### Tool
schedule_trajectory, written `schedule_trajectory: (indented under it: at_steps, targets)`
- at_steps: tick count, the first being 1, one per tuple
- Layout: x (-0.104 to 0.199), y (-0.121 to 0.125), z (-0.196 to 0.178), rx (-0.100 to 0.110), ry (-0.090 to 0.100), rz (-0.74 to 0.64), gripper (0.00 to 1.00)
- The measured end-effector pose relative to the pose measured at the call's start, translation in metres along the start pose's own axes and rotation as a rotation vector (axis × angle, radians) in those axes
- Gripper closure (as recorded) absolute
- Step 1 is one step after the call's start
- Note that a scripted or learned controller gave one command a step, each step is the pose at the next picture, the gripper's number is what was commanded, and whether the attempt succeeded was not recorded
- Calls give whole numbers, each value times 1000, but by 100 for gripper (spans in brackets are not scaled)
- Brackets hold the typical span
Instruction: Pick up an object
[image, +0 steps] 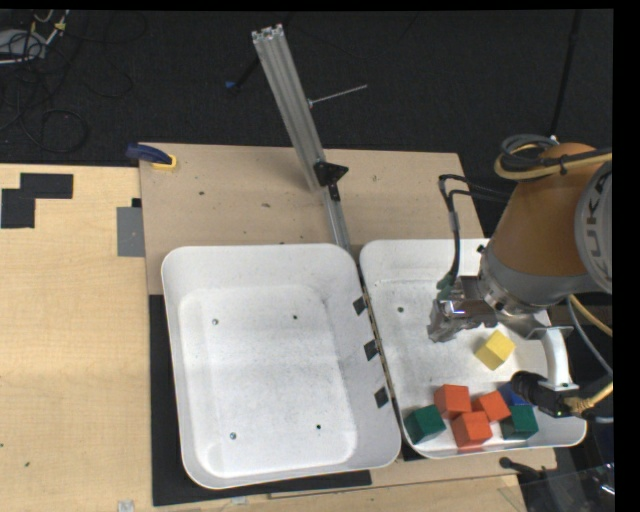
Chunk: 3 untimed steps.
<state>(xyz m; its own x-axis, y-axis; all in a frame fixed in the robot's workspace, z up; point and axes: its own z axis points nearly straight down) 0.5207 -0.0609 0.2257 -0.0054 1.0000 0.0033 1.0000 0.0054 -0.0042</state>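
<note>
My gripper (447, 322) hangs over the middle of the right bin (405, 270), with the orange-banded wrist just to its right. A yellow block (494, 350) lies on the bin floor a little to the gripper's lower right, apart from it. Near the bin's front edge sits a cluster of blocks: orange ones (452, 399) (472, 428) (494, 406), a green one (425, 423), another green one (520, 422) and a blue one (513, 396) partly hidden behind them. Nothing shows between the gripper's tips.
The left bin (190, 275) stands beside the right one, joined by black clips (371, 350) along the shared rim. A slanted metal rail (295, 105) rises behind the bins. Cables and a white bracket (556, 360) sit at the arm's right side.
</note>
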Motion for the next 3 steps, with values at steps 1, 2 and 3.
schedule_trajectory:
  at_steps: [1,2,3]
  targets:
    - [48,5,10,2,-1,2,100]
    - [102,12,16,0,-1,1,100]
    - [158,16,-4,-2,-1,0,100]
